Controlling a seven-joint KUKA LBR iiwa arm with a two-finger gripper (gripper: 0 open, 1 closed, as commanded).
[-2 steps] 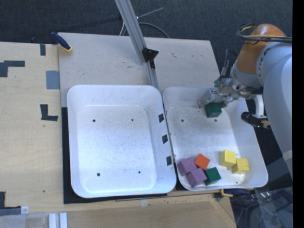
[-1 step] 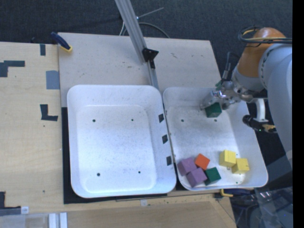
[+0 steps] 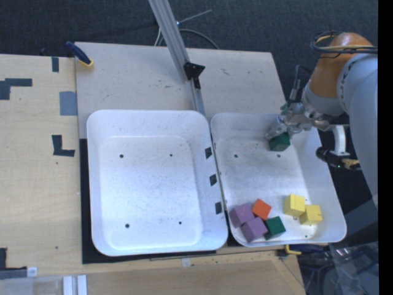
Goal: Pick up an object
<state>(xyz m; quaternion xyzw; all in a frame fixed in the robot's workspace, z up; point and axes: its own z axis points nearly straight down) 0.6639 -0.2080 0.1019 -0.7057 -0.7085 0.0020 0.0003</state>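
My gripper (image 3: 281,135) hangs over the far part of the right bin (image 3: 258,171), reaching in from the right. A small dark green block (image 3: 280,142) sits between its fingertips, and the fingers are shut on it. Near the bin's front edge lie loose blocks: two purple blocks (image 3: 241,214) (image 3: 253,228), an orange block (image 3: 261,208), another green block (image 3: 274,226) and two yellow blocks (image 3: 294,204) (image 3: 312,214).
The left bin (image 3: 147,183) stands beside the right one, with a raised rim between them. A slanted metal pole (image 3: 178,42) crosses the bench behind the bins. A blue and yellow clamp (image 3: 80,54) lies at the back left.
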